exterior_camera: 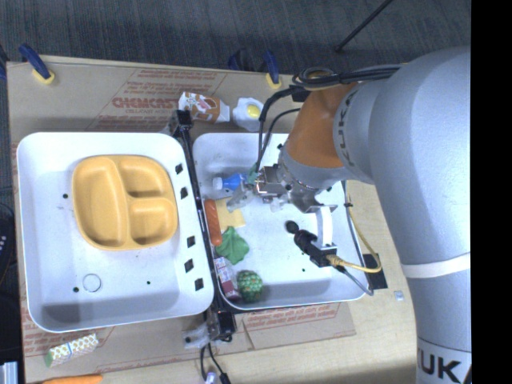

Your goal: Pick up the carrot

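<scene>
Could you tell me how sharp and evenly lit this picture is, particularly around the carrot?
Camera view: soft overall, small items blurred; the slim orange carrot by the right white bin's left wall shows only as a smear of colour. Lighting is even, with mild shadow in the left white bin's lower corner. The yellow compartment tray is clear, without glare.

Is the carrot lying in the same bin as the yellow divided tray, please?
No, the carrot lies along the left wall of the right bin, while the yellow tray sits in the left bin.
</scene>
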Tool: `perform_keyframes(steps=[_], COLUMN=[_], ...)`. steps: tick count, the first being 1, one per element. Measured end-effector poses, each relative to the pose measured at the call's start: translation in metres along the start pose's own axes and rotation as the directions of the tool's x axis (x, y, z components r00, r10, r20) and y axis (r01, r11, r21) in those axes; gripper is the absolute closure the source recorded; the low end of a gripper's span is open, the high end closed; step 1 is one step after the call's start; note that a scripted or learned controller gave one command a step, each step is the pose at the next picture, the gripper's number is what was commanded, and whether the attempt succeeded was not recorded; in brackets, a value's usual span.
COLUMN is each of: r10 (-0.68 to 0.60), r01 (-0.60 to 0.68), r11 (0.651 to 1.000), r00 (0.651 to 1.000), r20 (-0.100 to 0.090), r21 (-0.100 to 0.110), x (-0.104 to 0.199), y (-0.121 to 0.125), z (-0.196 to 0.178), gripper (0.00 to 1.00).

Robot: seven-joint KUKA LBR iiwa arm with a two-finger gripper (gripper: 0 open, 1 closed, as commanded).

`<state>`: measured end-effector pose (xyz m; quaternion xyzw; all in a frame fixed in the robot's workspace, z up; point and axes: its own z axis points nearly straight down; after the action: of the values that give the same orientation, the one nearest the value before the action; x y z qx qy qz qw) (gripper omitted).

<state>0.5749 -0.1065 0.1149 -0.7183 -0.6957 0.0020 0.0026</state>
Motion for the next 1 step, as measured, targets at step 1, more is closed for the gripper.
perform_keyframes(steps=[1], r10=[0.086], r01=[-0.086], r11=[0.996], r00=[0.996], r20=[0.0], r21=[-0.005], x=[0.0339], y=[0.0803], z=[-0.078], gripper=[0.0])
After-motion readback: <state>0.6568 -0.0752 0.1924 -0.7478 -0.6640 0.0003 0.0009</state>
